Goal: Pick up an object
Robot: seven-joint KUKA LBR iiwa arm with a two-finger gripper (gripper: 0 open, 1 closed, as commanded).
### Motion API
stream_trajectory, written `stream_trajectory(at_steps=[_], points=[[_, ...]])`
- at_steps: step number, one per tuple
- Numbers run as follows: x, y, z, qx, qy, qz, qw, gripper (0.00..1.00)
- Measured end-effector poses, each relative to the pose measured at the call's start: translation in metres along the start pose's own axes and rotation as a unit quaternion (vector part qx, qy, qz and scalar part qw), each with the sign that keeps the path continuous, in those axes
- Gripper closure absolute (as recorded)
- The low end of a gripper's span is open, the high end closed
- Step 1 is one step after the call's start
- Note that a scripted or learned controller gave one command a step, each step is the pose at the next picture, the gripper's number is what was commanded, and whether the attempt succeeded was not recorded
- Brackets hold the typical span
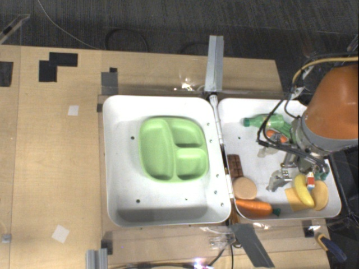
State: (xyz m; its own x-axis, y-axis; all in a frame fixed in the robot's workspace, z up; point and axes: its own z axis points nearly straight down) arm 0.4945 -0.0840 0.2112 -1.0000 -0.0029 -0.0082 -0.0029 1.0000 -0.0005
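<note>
Yellow catches my attention first: a toy banana [303, 194] lies in the right bin [247, 112], near its front right corner, touching a pale orange-yellow piece [320, 195] on its far side. My claw [283, 175] hangs just beside it, on the side toward the green tray, and a little further back in the bin. The banana's long axis runs roughly front to back, slightly slanted, so I judge the coming move needs a small shift toward the bin's outer wall and forward. Whether my claw is open or closed I cannot tell, since cables and my own wrist blur that part; nothing shows between its tips. Other candidates sit further off: a carrot [253, 208] along the front wall, a round tan disc [245, 188] above it, a brown bar [234, 165], and a green bottle-like item [263, 122] toward the back. The green tray [173, 148] fills the left bin [120, 167].
</note>
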Motion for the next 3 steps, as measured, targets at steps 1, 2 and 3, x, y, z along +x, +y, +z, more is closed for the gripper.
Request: stream_trajectory(at_steps=[1,2,3], points=[[-0.085,-0.041,0.115,0.000,-0.002,0.181,0.9834,0.00],[-0.037,-0.067,0.121,0.000,-0.004,0.231,0.9729,0.00],[0.003,-0.094,0.121,0.001,-0.005,0.184,0.9830,0.00]])
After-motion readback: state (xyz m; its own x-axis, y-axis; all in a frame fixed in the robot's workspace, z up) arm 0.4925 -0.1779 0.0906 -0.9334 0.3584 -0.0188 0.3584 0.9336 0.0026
